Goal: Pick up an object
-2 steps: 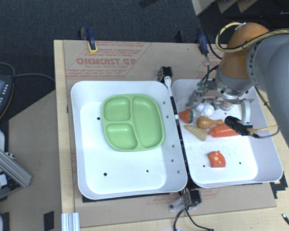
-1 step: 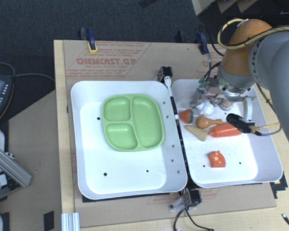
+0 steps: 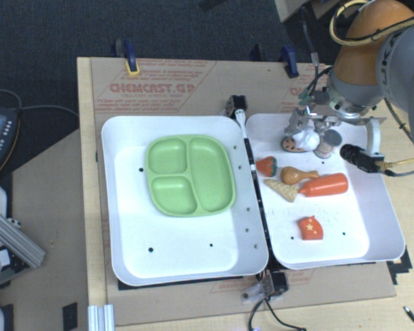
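Gripper (image 3: 305, 131) hangs over a small white, brown-edged object (image 3: 298, 141)

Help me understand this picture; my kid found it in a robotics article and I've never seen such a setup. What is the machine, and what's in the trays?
The camera sits above a bench and looks down at a slant. The grey and orange shape at upper right is a robot arm; its claw hangs low over the right bin, by a small whitish item that I can't identify. Whether it holds anything is unclear. That bin also has toy foods: a long orange-red piece, a drumstick-like piece, a tan wedge and two small red pieces. The left bin holds a green divided plate.
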You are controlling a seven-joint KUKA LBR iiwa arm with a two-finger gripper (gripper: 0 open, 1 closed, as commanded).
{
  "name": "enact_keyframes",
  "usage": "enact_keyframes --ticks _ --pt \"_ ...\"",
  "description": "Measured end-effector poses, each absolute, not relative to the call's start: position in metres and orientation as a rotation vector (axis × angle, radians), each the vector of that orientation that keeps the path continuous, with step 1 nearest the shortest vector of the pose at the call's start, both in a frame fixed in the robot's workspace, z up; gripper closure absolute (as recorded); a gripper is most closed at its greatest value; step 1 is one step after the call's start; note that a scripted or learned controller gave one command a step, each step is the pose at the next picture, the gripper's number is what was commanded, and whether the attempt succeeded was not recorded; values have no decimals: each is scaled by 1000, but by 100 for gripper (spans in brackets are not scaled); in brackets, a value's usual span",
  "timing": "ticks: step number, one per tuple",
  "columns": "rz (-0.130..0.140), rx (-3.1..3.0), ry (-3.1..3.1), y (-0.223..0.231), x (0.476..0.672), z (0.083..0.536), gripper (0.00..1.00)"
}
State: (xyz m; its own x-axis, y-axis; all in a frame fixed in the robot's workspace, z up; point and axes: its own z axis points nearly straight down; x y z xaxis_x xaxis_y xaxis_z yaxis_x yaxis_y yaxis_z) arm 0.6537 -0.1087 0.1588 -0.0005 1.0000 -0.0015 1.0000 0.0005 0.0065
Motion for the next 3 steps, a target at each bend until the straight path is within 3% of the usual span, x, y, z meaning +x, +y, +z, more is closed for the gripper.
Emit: enact_keyframes --ticks 1,2,3 --pt "6 2217 2216 -115 650 206 100" --pt "4 2218 2219 -115 651 226 100" --pt "1 2218 2229 -68 646 232 100"
